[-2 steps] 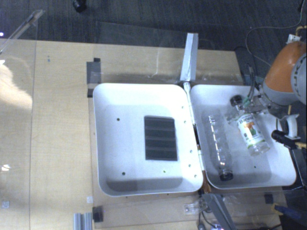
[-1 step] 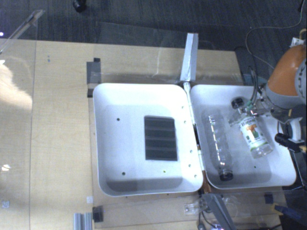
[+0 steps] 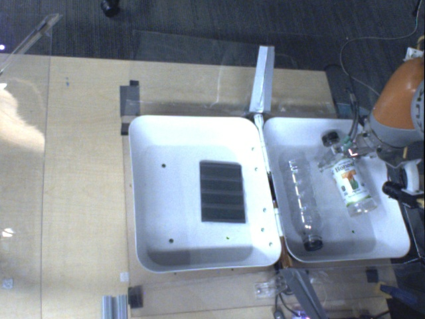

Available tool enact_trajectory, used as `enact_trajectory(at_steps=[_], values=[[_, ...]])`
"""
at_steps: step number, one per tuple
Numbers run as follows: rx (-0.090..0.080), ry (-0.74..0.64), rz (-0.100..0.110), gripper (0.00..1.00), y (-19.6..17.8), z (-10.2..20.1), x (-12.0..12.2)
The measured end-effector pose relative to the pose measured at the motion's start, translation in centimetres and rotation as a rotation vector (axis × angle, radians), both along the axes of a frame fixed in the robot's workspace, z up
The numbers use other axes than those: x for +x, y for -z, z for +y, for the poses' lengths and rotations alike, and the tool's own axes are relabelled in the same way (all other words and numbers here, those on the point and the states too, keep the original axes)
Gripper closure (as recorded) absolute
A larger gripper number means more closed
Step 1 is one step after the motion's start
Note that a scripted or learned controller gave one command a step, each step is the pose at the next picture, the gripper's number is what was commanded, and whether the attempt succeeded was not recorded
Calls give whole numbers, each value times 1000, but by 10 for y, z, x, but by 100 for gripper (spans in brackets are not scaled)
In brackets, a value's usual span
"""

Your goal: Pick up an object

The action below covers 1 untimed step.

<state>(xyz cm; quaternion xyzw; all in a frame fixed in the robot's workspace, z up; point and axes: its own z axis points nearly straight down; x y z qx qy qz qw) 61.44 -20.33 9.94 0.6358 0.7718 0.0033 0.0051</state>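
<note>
Right over the neck end of a labelled bottle [image 3: 352, 188], the claw [image 3: 350, 150] of a grey arm with an orange band [image 3: 397, 105] hangs low in the right bin [image 3: 392, 244]. The claw's outline blurs into the clear plastic, so I cannot tell whether it is wide or narrow, and nothing shows as held.

The labelled bottle lies on its side at a slant. It has a green and white label, with a black cap [image 3: 330, 138] at its far end. Just left of the labelled bottle, and apart from it, a second clear bottle [image 3: 299, 201] lies lengthwise with its dark cap [image 3: 312, 243] at the near end. Well left of the labelled bottle, in the left bin [image 3: 153, 178], a dark ribbed pad [image 3: 222, 191] lies flat at the middle.

The labelled bottle looks like the likely target. A good grasp would close across its round body, square to its long axis. The neck is narrow and the plastic looks smooth, so a grip near the cap may slip; centring on the label seems safer. The claw should come straight down, reach past the body's widest part, and stay off the bin wall to the right of the labelled bottle.
</note>
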Motion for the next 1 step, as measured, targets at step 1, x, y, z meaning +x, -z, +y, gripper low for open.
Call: enact_trajectory(at_steps=[1], values=[[-1,-50,4,100,-113,52,56]])
